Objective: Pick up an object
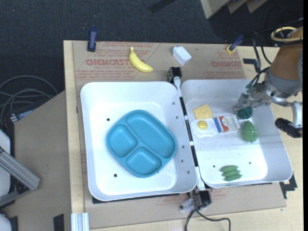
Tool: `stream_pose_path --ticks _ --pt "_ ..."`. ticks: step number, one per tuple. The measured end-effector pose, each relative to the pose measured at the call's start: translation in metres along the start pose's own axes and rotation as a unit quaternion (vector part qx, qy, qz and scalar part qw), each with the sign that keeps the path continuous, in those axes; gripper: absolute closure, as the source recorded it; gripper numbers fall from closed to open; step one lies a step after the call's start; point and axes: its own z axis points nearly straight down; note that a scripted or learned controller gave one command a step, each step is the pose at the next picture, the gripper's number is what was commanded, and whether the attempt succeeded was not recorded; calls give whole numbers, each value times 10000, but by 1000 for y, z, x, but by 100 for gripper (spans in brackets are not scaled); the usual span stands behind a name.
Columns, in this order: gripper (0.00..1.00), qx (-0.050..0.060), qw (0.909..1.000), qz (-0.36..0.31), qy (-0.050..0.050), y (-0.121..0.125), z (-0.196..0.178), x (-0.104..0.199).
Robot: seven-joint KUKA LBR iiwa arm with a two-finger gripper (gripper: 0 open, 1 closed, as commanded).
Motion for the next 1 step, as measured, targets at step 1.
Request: stream_pose_path --ticks 1 --pt "100 13 10000 11 6 5 10 106"
